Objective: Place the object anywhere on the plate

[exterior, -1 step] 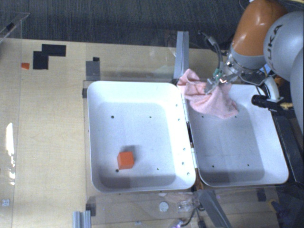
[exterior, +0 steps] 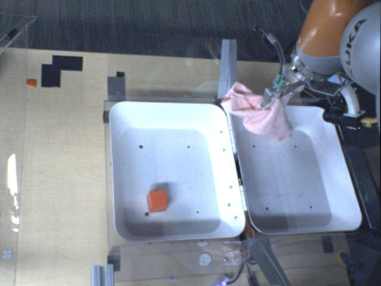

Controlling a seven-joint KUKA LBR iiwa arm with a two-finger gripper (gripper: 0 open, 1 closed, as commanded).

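Right now, your fingers (exterior: 277, 94) pinch the pink cloth (exterior: 262, 117), which drapes down-left over the right bin's (exterior: 309, 189) far corner.

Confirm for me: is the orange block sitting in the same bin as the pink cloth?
No. The orange block lies in the left bin, while the pink cloth hangs over the right bin.

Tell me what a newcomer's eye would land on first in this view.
The pink cloth stands out first, draped over the far left corner of the right bin, with the gripper right at its upper edge. Next comes the small orange block, alone on the floor of the left bin near its front. The arm's orange band glows at the top right.
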